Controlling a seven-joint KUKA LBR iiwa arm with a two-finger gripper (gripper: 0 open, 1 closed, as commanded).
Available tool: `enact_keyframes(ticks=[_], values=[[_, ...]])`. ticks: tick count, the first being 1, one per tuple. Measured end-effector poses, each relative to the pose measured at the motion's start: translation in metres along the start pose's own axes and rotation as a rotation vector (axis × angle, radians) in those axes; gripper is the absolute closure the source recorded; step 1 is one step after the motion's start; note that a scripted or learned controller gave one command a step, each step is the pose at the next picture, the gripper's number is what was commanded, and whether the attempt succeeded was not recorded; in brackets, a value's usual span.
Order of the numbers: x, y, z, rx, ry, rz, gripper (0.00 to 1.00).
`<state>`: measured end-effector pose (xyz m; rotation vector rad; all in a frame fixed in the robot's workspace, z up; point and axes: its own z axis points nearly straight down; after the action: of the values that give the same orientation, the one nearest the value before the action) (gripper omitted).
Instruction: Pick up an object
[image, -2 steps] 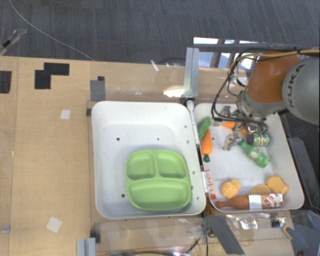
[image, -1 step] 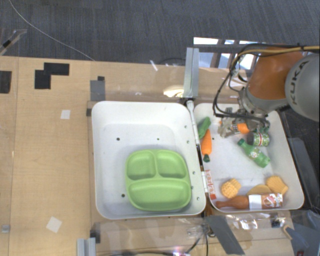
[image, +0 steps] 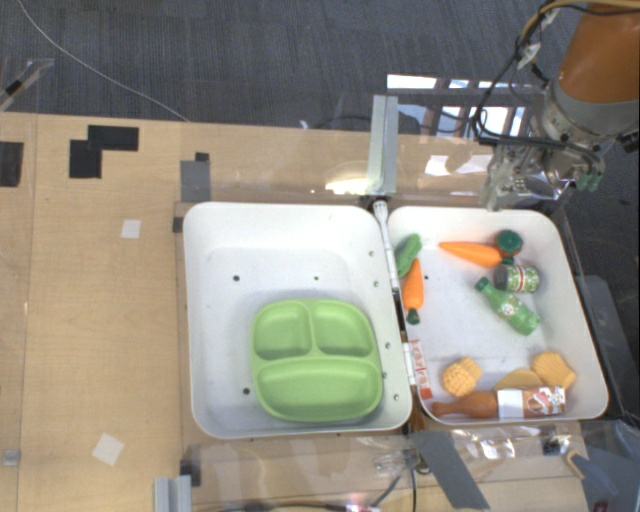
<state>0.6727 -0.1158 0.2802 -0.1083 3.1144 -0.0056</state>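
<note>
My gripper (image: 527, 187) hangs over the back rim of the right bin (image: 585, 330), its fingers apart with nothing between them. Just below it in that bin lie an orange carrot (image: 472, 252) and a dark green round piece (image: 510, 241). Lower down are a small can (image: 520, 278) and a green bottle (image: 508, 306). By the left wall a green vegetable (image: 406, 250) rests against a small orange one (image: 412, 286). At the front sit a corn piece (image: 461, 377), two bread-like pieces (image: 553, 368), and a brown sauce bottle (image: 505, 403) on its side.
The left bin (image: 215, 300) holds a green divided plate (image: 317, 358) toward its front. A metal frame post (image: 383, 150) rises behind the divide between the bins. Cables (image: 500, 90) run near the wrist at the upper right.
</note>
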Motion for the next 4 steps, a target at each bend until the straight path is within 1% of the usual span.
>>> enact_keyframes(ticks=[1, 2, 3, 4], values=[[0.081, 0.043, 0.019, -0.004, 0.016, 0.098, 1.0], [0.018, 0.061, -0.046, -0.001, 0.012, 0.33, 1.0], [0.009, 0.072, -0.098, 0.0, 0.012, 0.482, 1.0], [0.036, 0.145, -0.005, 0.0, 0.026, 0.526, 1.0]])
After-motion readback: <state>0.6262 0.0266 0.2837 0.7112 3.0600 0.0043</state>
